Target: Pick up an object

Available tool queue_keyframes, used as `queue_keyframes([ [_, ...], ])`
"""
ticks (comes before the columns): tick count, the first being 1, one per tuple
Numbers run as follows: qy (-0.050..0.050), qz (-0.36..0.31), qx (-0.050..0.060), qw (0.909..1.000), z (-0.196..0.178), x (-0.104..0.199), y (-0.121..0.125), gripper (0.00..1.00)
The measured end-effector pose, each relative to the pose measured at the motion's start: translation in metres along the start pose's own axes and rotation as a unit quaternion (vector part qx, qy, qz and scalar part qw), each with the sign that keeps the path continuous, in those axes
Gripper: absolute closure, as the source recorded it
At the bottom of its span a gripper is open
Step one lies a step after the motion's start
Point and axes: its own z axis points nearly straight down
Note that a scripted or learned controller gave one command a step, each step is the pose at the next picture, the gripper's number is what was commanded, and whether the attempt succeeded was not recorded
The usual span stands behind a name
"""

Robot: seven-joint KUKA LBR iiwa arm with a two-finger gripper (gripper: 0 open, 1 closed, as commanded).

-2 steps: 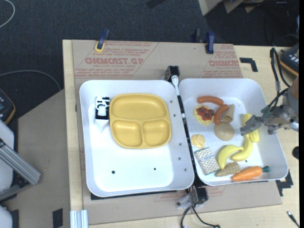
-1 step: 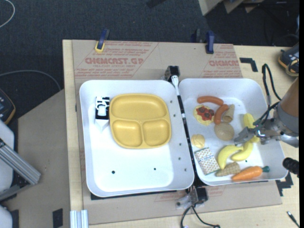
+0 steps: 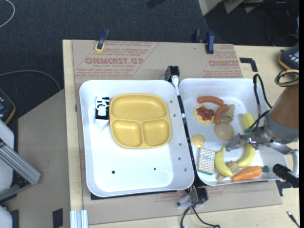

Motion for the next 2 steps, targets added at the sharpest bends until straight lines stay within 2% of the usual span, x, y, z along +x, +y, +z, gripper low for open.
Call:
queue_keyframes([
  [1, -0.002, 0.001, -0.002, 1.0000, -0.013, -0.001, 0.000, 1.00],
  [2, -0.003, 0.000, -0.004, 1.0000, -0.075, -0.003, 0.001, 1.00],
])
